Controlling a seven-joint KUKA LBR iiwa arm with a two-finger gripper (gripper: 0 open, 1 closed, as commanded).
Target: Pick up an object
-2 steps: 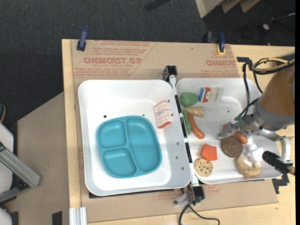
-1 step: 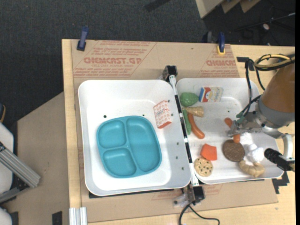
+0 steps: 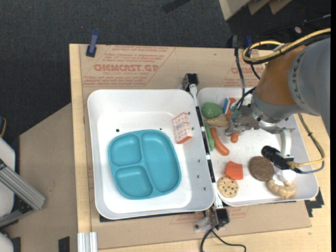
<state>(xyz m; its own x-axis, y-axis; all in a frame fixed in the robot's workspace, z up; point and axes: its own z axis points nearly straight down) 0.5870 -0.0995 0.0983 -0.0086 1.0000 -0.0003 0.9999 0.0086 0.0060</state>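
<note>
The right bin (image 3: 252, 150) holds several toy foods. A green piece (image 3: 211, 109) and a tan piece (image 3: 216, 122) lie at its far left, with an orange-red sausage (image 3: 220, 144) just below them. My gripper (image 3: 234, 129) reaches down into the bin's upper middle, right of the tan piece. A small red piece (image 3: 234, 138) shows directly under its tip; whether it is gripped is hidden by the wrist. Nearer the front lie an orange wedge (image 3: 234, 170), a cookie (image 3: 228, 187), a brown patty (image 3: 261, 168) and a beige pastry (image 3: 280, 188).
The left bin (image 3: 131, 106) carries a blue divided tray (image 3: 144, 163) and a small red-and-white carton (image 3: 181, 127) by its right wall. The grey and orange arm covers the right bin's far right part. A black cable plug (image 3: 271, 154) hangs beside the patty.
</note>
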